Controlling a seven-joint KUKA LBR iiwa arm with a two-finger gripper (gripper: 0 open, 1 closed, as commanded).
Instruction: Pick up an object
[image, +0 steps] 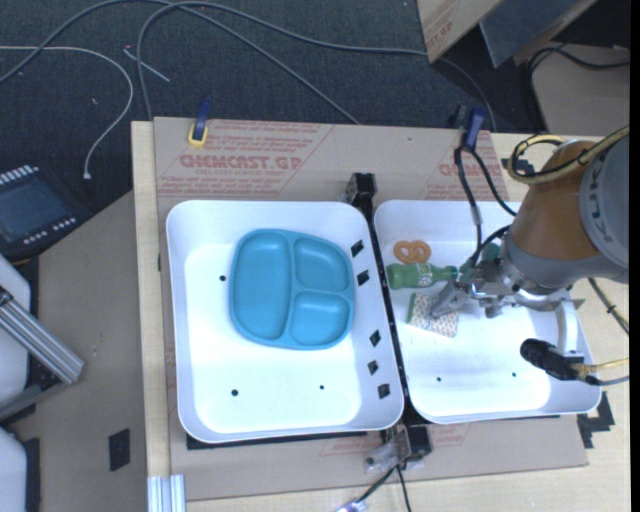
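You see the gripper at centre right, low in the right bin, jaws narrowly parted over a patterned packet, a green bottle just above.

Two shallow white plastic bins sit side by side on the desk. In the left bin a blue three-compartment plastic plate lies toward the back. In the right bin, near its left wall, an orange pretzel-shaped toy lies behind a green plastic bottle, with a patterned flat packet in front; the pincer is just right of them.
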